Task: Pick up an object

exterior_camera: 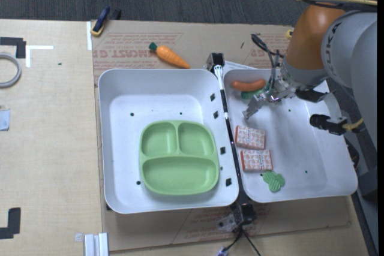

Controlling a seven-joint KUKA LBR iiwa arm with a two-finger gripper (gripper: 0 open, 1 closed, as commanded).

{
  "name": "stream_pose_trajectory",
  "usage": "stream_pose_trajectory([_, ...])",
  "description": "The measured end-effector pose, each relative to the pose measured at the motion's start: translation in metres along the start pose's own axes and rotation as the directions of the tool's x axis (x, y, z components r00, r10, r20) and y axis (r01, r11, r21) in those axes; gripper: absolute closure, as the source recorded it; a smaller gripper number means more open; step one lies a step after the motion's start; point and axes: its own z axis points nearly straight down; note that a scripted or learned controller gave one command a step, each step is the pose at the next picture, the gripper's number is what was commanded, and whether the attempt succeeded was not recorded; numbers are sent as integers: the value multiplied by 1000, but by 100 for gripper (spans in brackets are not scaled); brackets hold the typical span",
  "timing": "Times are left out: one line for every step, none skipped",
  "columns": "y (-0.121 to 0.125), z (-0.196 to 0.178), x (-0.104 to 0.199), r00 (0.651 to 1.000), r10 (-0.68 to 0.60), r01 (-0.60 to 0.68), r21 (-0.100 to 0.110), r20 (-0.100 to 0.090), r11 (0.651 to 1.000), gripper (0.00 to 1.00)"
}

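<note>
Both bins, the left bin (120, 147) and the right bin (318, 159), are plain white. The divided plate (179, 157) is pale green throughout. The two small cartons (250, 138) (257, 160) are orange-red with white markings. The leaf-shaped item (274, 181) is bright green. The sausage (248, 85) is reddish orange. The toy carrot (170, 56) is orange with a green top. The counter (48, 147) is light tan. The arm (354, 51) is grey with an orange band (311, 33).
</note>
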Motion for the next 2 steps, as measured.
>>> stream_pose_trajectory([-22, -103, 83, 994, 106, -105, -32, 12, 994, 0])
stream_pose_trajectory([5, -104, 71, 997, -68, 69, -31, 19, 997, 0])
